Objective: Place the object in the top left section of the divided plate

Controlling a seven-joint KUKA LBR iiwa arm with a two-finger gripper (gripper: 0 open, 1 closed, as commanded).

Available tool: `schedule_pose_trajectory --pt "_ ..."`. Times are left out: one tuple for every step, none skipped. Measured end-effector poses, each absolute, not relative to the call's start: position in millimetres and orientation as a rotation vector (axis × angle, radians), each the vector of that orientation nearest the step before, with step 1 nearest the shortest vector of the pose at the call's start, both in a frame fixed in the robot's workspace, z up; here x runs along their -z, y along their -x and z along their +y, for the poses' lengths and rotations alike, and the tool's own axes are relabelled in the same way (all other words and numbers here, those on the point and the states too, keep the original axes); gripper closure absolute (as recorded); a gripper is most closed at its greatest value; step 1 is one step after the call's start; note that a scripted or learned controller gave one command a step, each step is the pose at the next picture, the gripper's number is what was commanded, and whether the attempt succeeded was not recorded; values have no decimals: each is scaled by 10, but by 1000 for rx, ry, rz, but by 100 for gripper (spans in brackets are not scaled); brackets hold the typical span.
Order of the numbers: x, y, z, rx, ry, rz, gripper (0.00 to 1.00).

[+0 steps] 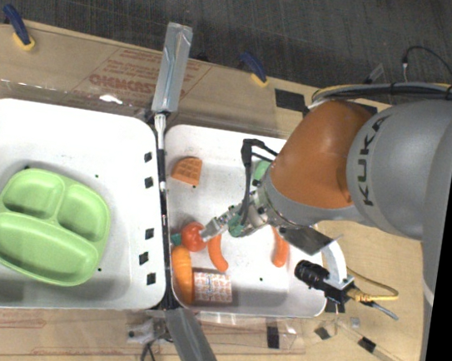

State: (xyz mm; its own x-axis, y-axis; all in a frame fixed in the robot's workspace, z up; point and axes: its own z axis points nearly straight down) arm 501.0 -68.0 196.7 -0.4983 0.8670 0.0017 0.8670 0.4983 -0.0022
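Note:
A green divided plate [101, 241] lies in the left bin [65, 130], with two small sections on its far side and one long section on its near side. My gripper [219, 227] hangs low over the right bin [222, 150], just right of a small red tomato-like piece [192, 233] and above an orange curved piece [217, 255]. Whether anything sits in the gripper is hidden by the wrist and arm. The plate's sections hold nothing.
The right bin also holds a brown bread-like piece [186, 169] at the back, an orange sausage shape [280, 249] under the arm, and an orange bottle with a label [198, 285] at the front. The bins' shared wall [156, 207] separates gripper and plate.

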Motion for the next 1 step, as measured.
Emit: schedule_pose_trajectory --pt "-1911 -5903 21 -3 1680 -2651 100"
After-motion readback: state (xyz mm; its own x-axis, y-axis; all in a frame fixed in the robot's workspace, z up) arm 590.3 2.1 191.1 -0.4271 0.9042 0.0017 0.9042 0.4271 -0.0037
